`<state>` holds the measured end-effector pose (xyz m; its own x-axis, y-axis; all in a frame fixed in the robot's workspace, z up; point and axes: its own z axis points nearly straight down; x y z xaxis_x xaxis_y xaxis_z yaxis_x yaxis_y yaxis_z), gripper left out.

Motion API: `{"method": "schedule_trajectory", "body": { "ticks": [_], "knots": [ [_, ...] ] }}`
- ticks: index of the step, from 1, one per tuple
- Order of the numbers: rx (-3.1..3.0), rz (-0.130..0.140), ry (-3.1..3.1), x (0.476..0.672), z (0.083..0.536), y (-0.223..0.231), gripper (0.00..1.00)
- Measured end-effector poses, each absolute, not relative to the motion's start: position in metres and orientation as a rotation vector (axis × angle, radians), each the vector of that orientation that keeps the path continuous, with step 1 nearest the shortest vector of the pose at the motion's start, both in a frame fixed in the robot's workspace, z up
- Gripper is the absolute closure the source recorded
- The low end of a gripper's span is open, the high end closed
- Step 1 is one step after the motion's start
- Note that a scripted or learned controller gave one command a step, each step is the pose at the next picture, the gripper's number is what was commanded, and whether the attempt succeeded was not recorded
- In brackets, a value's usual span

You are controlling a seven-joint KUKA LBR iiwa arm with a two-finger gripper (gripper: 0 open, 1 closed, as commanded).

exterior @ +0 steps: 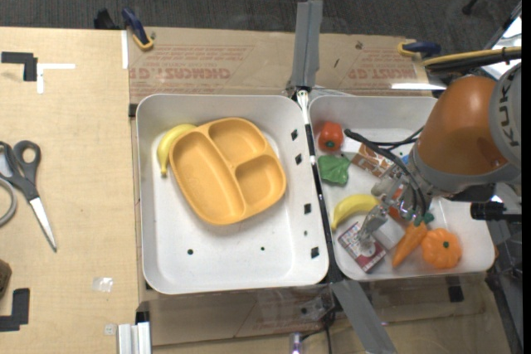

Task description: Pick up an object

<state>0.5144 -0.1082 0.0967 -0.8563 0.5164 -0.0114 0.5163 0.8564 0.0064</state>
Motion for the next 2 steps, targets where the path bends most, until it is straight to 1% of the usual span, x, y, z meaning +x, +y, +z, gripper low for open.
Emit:
{"method": "schedule_trajectory", "body": {
  "ticks": [1,2],
  "knots": [
    [0.808,0.003,3.021,0.598,0.098,-0.116,0.00],
    [0.804,0.001,3.022,0.598,0.108,-0.116,1.00]
  ]
}}
